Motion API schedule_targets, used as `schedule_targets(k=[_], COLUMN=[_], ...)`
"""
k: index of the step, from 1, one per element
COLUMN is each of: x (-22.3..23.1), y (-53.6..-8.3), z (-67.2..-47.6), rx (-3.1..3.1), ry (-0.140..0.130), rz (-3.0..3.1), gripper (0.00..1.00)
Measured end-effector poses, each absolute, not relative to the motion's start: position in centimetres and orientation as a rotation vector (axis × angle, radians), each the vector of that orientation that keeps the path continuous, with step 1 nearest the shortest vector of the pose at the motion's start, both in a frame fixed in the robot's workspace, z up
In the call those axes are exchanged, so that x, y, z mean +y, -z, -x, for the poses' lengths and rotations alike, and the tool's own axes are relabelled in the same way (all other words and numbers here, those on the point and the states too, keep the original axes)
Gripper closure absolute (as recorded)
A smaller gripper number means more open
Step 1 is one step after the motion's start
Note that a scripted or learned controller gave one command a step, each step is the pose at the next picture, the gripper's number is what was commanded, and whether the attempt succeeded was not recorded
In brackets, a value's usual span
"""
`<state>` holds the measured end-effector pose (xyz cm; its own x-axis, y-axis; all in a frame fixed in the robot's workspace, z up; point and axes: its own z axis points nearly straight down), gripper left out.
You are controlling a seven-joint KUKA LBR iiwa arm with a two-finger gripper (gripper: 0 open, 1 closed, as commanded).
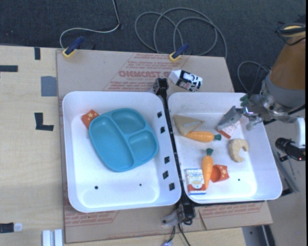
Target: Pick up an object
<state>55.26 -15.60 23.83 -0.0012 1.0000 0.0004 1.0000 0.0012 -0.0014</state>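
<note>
camera view: gripper [235,118] low over right bin [256,188], approach step, fingers apart and holding nothing, maybe touching red packet [227,132]. next: lower, clench on packet beside carrot [199,136].

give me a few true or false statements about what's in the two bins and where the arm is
1. The blue divided plate lies in the left bin. True.
2. Two carrots lie in the right bin. True: one carrot lies flat, another carrot points down the picture.
3. The croissant sits on the blue plate. False: it lies in the right bin, right of the carrots.
4. The gripper is over the left bin. False: it is over the right bin's upper part.
5. The small milk carton lies near the right bin's lower edge. True.
</note>
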Motion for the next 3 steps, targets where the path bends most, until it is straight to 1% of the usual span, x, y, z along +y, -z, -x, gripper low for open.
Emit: schedule_targets(k=[1, 2, 3], x=[-13.4, -10.8, -10.7], y=[-12.5, -9.3, -10.3], z=[-54.7, -51.4, -51.4], rx=[-2.219, -2.219, -2.219], ry=[-0.004, -0.003, -0.002], rz=[2.218, 2.219, 2.218], gripper=[0.00, 0.00, 1.00])
